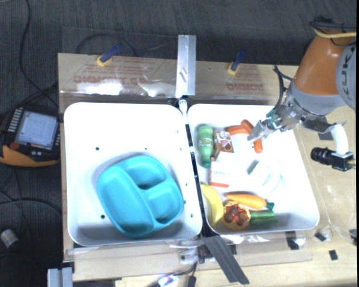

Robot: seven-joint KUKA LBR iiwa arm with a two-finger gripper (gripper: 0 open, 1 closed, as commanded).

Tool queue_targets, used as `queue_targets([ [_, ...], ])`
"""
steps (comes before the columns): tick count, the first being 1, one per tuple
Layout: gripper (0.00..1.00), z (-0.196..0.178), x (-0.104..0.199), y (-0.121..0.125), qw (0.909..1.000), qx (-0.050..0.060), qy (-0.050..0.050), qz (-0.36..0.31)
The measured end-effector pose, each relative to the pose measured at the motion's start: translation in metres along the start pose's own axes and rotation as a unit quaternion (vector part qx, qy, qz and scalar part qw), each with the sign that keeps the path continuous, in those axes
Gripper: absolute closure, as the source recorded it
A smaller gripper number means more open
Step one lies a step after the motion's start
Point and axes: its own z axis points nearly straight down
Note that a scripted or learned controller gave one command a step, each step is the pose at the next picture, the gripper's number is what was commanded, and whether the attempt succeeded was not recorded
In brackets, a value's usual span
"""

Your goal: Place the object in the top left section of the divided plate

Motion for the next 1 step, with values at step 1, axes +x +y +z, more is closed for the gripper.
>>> queue_targets([
  [1,1.00,0.1065,0.0510,-0.0537,0.9996,-0.002,-0.001,0.028],
])
